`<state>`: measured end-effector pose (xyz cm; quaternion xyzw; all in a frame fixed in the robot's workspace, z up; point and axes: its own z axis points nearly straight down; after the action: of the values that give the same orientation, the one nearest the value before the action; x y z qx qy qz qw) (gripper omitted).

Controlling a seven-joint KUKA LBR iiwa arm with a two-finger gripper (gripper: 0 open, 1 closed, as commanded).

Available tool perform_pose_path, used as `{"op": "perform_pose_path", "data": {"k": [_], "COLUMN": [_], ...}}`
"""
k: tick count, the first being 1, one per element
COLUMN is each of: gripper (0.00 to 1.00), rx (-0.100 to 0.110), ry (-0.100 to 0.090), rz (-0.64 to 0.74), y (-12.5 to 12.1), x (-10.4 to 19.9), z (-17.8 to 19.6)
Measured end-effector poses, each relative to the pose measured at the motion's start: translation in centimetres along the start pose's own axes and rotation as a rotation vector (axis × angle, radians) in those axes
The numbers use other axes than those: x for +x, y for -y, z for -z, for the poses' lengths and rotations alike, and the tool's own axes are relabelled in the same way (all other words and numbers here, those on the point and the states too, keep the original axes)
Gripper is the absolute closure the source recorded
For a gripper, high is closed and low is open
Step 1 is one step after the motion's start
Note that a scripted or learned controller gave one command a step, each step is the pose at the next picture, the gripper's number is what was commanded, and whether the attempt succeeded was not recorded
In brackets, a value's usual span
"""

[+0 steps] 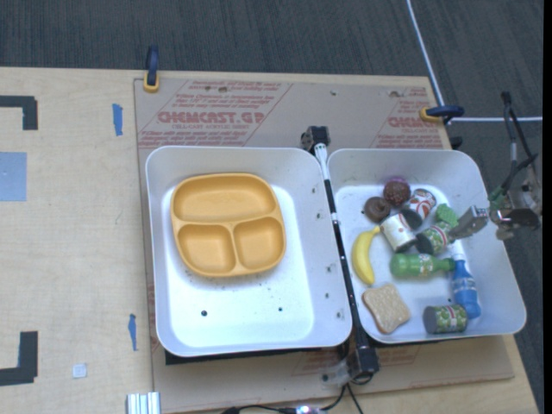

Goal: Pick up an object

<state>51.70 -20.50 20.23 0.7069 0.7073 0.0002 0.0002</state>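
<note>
Two white bins sit side by side on the tabletop (69,257). The left bin (172,231) carries a yellow divided plate (228,222), lying flat toward its upper half. The right bin (500,300) is where the loose things lie: a banana (365,255) near its left wall, a slice of bread (385,308) just below that, and a green bottle (418,266) on its side in the middle. A blue bottle (464,287) lies to the right of it, with a small green can (445,318) just below. Higher up sit a brown doughnut (377,208) and a dark round fruit (397,191), close together. The pincer (509,216) hangs at the right rim of that bin; from here I cannot tell how it is set, and nothing is seen in it.
</note>
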Motion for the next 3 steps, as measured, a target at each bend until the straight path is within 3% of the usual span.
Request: {"op": "perform_pose_path", "data": {"k": [1,2,3], "gripper": [0.00,0.00,1.00], "rx": [-0.004,-0.005,-0.011], "ry": [0.001,-0.001,0.003], "rz": [0.001,0.002,0.000], "y": [-3.0,-0.8,-1.0], "x": [2.2,8.0,7.8], "z": [-11.6,-11.5,-10.4]}}
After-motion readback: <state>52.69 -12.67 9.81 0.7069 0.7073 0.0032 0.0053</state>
